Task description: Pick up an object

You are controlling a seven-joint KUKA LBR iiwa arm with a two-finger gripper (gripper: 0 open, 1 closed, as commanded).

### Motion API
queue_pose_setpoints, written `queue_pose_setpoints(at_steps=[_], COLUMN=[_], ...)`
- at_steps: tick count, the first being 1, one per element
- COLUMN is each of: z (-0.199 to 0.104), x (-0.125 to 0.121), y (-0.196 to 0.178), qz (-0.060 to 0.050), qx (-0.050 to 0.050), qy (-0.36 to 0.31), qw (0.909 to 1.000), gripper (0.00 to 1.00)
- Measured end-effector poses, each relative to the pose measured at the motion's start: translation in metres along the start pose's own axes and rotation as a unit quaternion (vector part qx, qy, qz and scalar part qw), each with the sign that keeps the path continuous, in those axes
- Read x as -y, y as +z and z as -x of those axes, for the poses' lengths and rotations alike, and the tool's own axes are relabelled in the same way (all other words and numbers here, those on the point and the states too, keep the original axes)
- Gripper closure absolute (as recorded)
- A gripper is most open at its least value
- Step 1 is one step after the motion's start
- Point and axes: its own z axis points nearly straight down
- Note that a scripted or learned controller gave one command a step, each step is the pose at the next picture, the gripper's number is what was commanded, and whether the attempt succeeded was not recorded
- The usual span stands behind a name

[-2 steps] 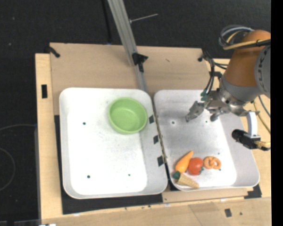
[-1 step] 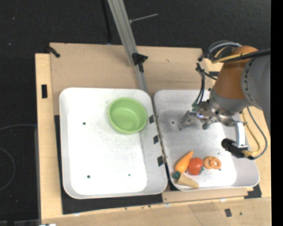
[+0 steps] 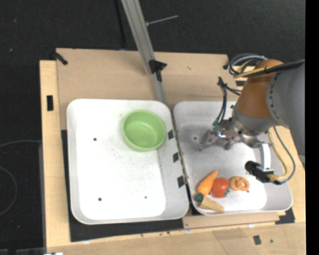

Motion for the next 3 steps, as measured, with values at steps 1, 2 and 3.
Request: queue_pose_setpoints(at_steps=[1, 2, 3], z=[0.001, -0.002, 0.0], x=[-0.002, -0.005, -0.006], y=[-0.013, -0.077, -0.129], qz=[0.003, 0.005, 0.003], qx=[0.0, 0.0, 0.0], qy=[0.003, -0.003, -0.003], qw=[1.0, 1.0, 1.0], gripper=[1.0, 1.0, 1.0])
